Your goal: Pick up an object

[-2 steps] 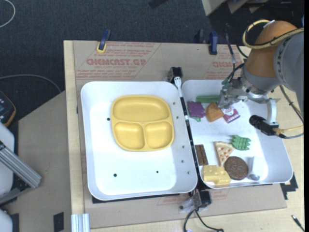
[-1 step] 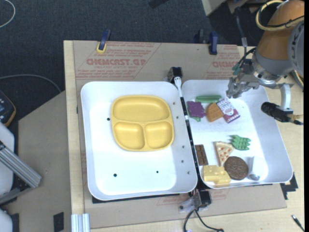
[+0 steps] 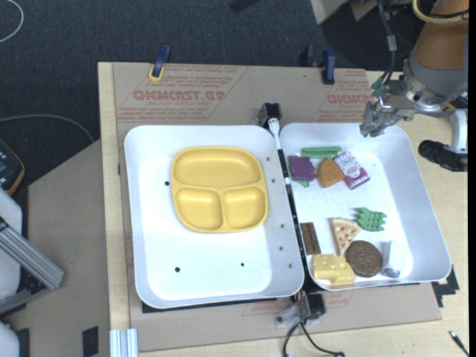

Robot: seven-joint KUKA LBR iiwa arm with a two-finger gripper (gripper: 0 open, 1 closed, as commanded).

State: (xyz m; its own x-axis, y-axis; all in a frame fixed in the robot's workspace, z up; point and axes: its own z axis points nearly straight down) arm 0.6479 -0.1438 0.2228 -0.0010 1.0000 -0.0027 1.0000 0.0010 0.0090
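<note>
Your gripper point(image 3: 370, 129) hovers over far right corner of right bin point(image 3: 424, 199), above bin floor; fingers too small and dark to tell spread or pressed; nothing visibly held

Pick not yet done, by look of it: all items lie in right bin – green bar point(image 3: 320, 152), purple piece point(image 3: 301, 168), packet point(image 3: 350, 168), pizza slice point(image 3: 343, 233), cookie point(image 3: 364, 258), cheese point(image 3: 332, 268)

Left bin point(image 3: 149, 259) holds yellow tray point(image 3: 219, 188)

Left for you: choose item, descend, grasp, lift

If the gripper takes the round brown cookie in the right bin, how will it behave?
The brown cookie looks flat and stiff, so it probably keeps its shape. Lying low, it may be hard to pinch. The cheese wedge touches it and would likely shift too.
</note>
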